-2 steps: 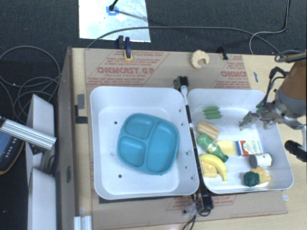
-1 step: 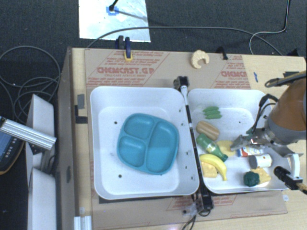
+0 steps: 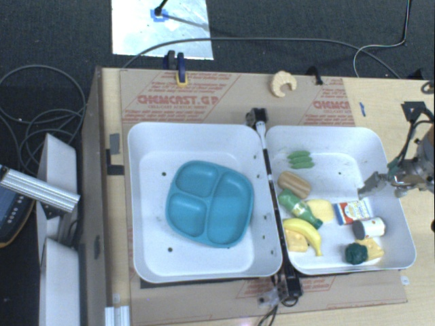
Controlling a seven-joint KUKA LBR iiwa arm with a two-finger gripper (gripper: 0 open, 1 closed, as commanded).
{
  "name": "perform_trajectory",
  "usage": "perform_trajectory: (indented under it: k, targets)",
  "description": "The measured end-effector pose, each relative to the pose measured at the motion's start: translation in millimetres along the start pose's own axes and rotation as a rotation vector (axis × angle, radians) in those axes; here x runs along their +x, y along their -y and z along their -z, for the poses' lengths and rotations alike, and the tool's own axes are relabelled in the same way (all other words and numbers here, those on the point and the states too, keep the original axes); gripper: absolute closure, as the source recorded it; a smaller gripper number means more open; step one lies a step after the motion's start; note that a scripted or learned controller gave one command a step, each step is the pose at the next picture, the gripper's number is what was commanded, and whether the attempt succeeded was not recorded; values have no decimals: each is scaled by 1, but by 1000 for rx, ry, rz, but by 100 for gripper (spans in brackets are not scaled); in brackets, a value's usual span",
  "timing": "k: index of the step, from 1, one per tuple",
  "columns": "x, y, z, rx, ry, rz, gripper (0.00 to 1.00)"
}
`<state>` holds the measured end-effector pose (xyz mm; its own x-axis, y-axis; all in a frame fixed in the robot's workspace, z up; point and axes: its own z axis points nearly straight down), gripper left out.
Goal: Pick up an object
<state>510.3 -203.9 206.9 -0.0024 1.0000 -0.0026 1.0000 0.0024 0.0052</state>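
Toys heaped in right bin, within arm's reach. Divided plate kept apart, left bin. Hand poised at right rim above carton; opening cannot be told, nothing seen held.

The arm came in low from the right edge of the camera view, little of it visible beyond the wrist hardware. The gripper sat at its leftward end, pointing left and slightly downward. One thin finger stretched out ahead of the wrist at a slant. Whether the fingers were spread or closed could not be told from this angle.
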Motion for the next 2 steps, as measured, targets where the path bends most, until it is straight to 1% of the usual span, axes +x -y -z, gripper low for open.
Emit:
perform_trajectory:
  k: [1, 2]
  targets:
    - [-3, 24, -58, 5, -2, -1, 0]
    - [-2, -43, -104, 4, -2, 1, 0]
